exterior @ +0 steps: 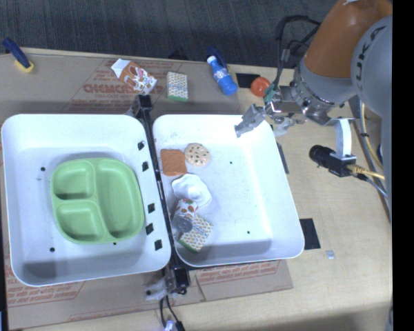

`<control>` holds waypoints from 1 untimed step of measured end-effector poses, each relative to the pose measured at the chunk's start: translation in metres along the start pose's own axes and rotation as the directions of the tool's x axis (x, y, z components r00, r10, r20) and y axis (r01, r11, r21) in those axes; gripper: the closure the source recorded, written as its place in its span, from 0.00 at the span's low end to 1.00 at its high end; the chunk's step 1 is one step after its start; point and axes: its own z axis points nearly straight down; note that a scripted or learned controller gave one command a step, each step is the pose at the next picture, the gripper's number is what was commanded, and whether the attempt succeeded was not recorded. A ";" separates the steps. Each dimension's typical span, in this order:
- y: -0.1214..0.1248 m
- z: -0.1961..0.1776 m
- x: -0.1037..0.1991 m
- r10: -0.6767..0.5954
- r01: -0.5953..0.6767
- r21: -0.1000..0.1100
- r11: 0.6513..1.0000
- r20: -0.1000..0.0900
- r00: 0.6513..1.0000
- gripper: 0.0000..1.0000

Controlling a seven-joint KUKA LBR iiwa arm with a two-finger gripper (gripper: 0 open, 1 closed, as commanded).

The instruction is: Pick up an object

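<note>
The pincer (251, 123) hangs at the right bin's (262, 185) far edge; whether it is spread or closed, I cannot tell. The cookie (197, 155) lies to its left and nearer, beside an orange square (172, 162)

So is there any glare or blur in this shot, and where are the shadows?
Camera view: even lighting and sharp enough; soft shadow inside the left bin along its left wall and around the green tray; the gripper looks slightly blurred; no strong glare.
</note>
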 end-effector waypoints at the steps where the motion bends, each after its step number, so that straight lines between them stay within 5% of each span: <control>1: -0.065 0.159 -0.021 -0.001 0.001 0.008 1.000 -0.002 1.000 0.00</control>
